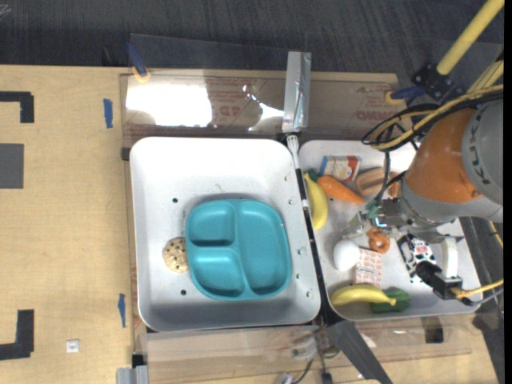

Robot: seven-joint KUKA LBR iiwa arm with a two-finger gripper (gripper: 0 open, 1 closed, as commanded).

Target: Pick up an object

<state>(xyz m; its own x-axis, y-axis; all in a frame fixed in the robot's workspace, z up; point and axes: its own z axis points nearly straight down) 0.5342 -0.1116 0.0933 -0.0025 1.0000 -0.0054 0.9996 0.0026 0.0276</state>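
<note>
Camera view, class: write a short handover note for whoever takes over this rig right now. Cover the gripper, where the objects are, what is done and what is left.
Gripper: low in the right bin, among the objects; nothing visibly held.
Right bin: two bananas, carrot, white egg, small packet.
Left bin: teal divided tray with a cookie beside it.
Done: arm is over the pile. Left: grasp one object and lift it.

Dark grey carpet floor (240,6) lies behind a light wooden bench (60,214) marked with black tape (22,106).
</note>
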